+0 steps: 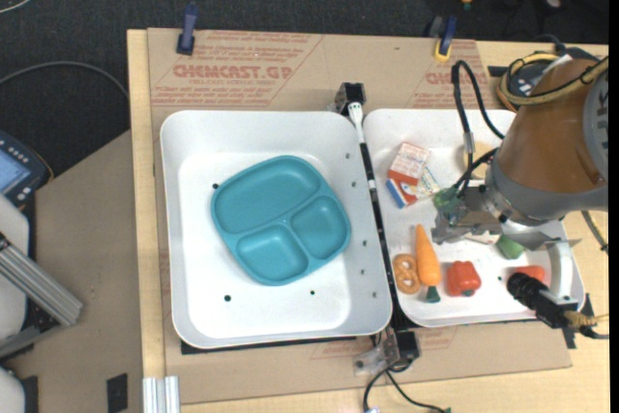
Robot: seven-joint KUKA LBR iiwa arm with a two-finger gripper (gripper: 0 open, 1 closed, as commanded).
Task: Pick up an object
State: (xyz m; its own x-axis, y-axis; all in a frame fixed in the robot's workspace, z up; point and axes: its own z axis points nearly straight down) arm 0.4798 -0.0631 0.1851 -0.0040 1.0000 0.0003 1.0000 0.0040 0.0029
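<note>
My gripper [456, 225] hangs low over the middle of the right bin [484, 312], with the grey and orange arm reaching in from the right. A small green item [447, 200] lies right at its upper left edge, partly hidden. An orange carrot [425, 256] lies just left of and below the gripper. Beside the carrot are a pretzel [407, 274] and a red pepper [463, 278]. A red, white and blue carton [407, 173] lies further back in the same bin. Nothing shows between the fingers.
The left bin [193, 295] holds a teal divided plate [280, 219]. A second green piece [510, 248] lies under the arm at the right bin's right side. A black divider strip [368, 198] runs between the bins.
</note>
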